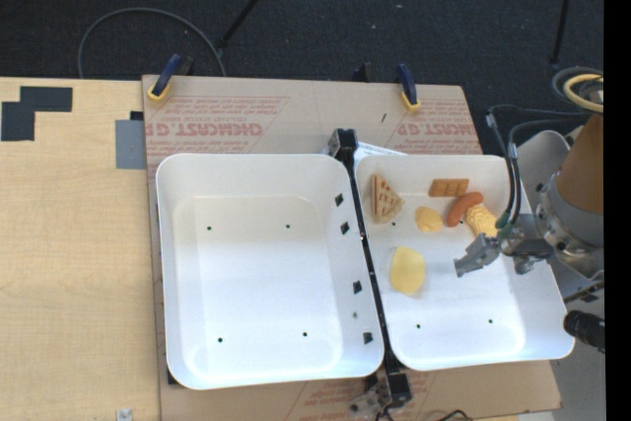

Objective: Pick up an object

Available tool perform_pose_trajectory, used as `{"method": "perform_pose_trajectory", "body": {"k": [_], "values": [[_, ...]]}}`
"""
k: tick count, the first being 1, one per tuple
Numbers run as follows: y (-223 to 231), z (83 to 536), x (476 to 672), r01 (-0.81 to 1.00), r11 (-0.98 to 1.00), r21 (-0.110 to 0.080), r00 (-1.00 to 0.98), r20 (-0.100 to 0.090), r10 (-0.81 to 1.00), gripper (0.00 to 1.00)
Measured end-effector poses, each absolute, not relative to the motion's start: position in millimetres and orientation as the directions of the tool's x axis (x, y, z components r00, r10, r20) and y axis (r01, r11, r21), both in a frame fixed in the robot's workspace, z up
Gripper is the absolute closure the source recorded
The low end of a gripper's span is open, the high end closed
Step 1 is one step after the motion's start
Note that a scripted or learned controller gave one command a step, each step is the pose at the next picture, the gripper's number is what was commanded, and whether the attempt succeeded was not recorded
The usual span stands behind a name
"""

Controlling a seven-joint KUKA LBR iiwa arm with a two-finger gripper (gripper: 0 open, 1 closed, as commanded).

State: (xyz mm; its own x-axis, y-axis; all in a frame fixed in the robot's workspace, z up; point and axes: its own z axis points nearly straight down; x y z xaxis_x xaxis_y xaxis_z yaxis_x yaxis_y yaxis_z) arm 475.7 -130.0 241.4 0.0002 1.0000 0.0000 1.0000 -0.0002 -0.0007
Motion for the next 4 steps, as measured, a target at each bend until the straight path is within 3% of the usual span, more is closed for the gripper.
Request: {"method": "perform_pose_trajectory", "body": {"k": [1,2,3,4], "values": [[-48,185,500.6,1.0,0.006,-0.005,-0.006,0.002,1.0,0.0],[-87,84,556.7,1.0,-0.001,-0.005,0.001,0.0,1.0,0.0],[-87,98,557.4,1.0,-0.002,-0.001,0.002,0.0,1.0,1.0],[5,191,597.0,1.0,0.007,0.007,-0.007,0.003,1.0,1.0]]}}
